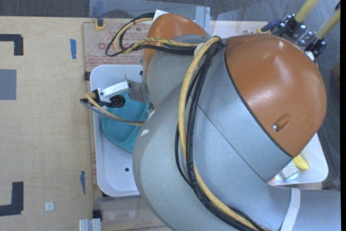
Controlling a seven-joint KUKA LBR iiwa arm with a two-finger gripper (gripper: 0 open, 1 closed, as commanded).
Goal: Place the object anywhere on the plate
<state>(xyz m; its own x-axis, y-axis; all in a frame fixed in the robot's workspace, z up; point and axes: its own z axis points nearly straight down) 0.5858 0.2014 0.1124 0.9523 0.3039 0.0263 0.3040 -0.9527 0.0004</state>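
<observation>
Open or closed at the grasping end? I can't tell, because the arm's [227, 143] own bulk covers it from up here. What I can see is the wrist end down low over the left bin [100, 162], right above the teal plate [127, 130]. The plate sits inside that bin, towards its near wall, and a good part of it is tucked under the grey arm. No item shows on the part of the plate I can see, and whether anything is being carried I can't say. A small dark speck [127, 169] lies on the bin floor just past the plate. Moving out, the big orange joint cap [275, 89] looms over the right bin [320, 170], where one corner peeks out with a yellow thing [300, 162] lying in it beside something pale and patterned [290, 171]. Around it all is the pale wooden surface [43, 127], with strips of blue tape [73, 48] and black corner marks [16, 45].
</observation>
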